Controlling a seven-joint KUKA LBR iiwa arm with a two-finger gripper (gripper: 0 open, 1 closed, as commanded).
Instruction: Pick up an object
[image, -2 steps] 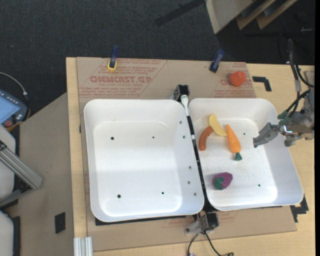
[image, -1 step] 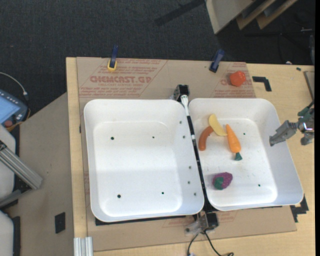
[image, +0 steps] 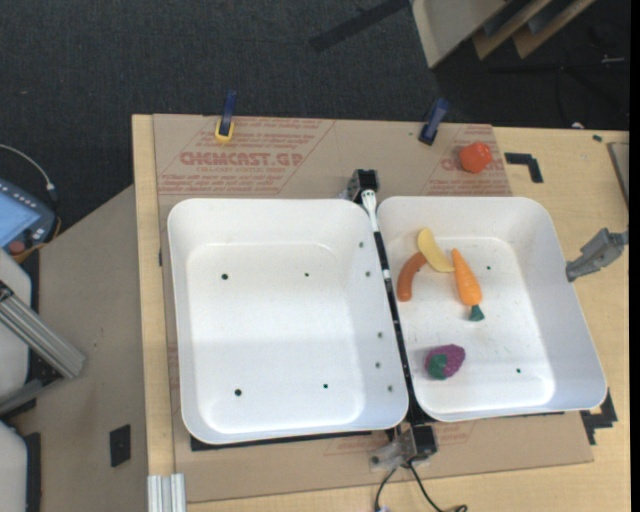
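The right bin holds a yellow banana, a curved orange-brown sausage-like piece, an orange carrot with a green tip, and a purple eggplant-like toy nearer the front. The banana, sausage piece and carrot lie close together in the bin's back half. A grey part of my gripper pokes in from the right, just over the right bin's outer rim, well apart from all the objects and holding nothing that I can see.
The left bin sits beside the right one, with a black hinge strip between them. A small red-orange toy lies on the cardboard behind the right bin. Blue clamps hold the board's back edge.
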